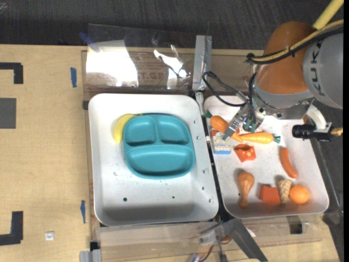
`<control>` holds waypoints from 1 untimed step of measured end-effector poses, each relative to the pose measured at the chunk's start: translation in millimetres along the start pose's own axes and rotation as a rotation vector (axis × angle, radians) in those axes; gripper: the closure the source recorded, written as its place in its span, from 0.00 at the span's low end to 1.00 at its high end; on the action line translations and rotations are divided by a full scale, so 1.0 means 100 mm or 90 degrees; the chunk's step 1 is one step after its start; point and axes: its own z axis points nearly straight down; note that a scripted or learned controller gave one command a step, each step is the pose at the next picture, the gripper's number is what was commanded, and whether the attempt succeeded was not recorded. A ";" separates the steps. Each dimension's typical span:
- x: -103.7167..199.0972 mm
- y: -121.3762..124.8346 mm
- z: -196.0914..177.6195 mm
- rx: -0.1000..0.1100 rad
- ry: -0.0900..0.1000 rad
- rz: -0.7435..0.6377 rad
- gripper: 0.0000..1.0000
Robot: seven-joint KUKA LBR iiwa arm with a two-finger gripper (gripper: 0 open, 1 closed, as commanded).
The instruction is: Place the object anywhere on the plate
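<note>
Drumstick (pixel 245 185), glossy tan, R bin front | teal 3-section plate (pixel 158 145), smooth, L bin | gripper (pixel 239 127) by carrot (pixel 256 138); finger state unclear

My arm (pixel 294 64) hangs over right bin (pixel 319 198), gripper (pixel 237 125) low beside carrot (pixel 255 138). Teal plate (pixel 158 145) sits in left bin (pixel 103 162), yellow piece (pixel 120 125) touching it.

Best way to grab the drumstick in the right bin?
Take the drumstick across its narrow shank, below the bulbous top end, descending from above. It lies flat, roughly upright in the camera view, with bare bin floor on its left and the red block close on its right, so fingers should probably close left-right.
</note>
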 end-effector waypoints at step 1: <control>0.14 -1.03 0.18 0.002 0.002 0.173 1.00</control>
